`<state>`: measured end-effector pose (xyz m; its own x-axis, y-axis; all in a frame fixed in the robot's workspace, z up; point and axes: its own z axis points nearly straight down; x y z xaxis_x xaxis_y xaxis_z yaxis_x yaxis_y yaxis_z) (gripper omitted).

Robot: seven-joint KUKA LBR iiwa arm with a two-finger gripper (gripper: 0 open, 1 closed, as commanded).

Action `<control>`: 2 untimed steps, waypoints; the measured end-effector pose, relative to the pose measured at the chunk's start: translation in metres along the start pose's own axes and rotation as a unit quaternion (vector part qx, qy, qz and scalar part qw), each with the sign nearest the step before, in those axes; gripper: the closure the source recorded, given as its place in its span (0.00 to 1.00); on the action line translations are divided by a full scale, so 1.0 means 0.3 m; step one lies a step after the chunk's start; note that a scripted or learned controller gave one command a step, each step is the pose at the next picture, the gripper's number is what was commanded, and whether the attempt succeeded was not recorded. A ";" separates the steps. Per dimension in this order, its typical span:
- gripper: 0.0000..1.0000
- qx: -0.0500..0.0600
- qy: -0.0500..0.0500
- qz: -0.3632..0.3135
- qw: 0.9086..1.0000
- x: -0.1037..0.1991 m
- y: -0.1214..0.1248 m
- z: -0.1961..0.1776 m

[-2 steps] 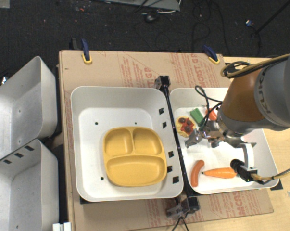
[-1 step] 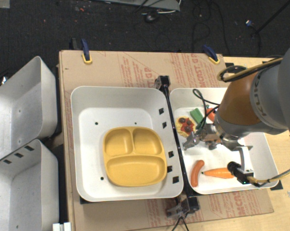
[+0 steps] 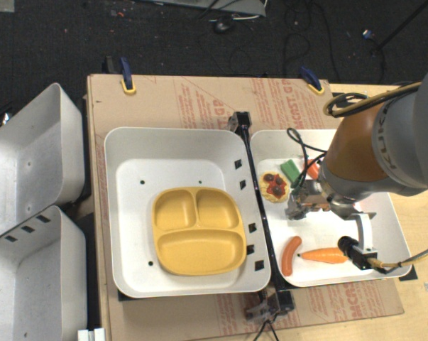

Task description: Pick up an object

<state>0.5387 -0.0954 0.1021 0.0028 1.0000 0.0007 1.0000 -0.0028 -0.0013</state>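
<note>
Gripper (image 3: 299, 206) low in right bin (image 3: 394, 212) beside small pizza (image 3: 274, 185); claw state impossible to tell.

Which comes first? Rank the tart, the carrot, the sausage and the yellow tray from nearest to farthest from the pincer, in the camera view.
From the pincer, low in the right bin:
1. Tart, just to its upper left in the same bin.
2. Carrot and sausage, below it near the bin's front edge; too close to call between them.
3. Yellow tray, across the divider in the left bin.
</note>
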 end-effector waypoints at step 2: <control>1.00 -0.004 -0.001 -0.003 1.000 -0.007 0.017 -0.393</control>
<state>0.5440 -0.0976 0.2199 -0.0038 1.0000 -0.0010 1.0000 0.0038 0.0063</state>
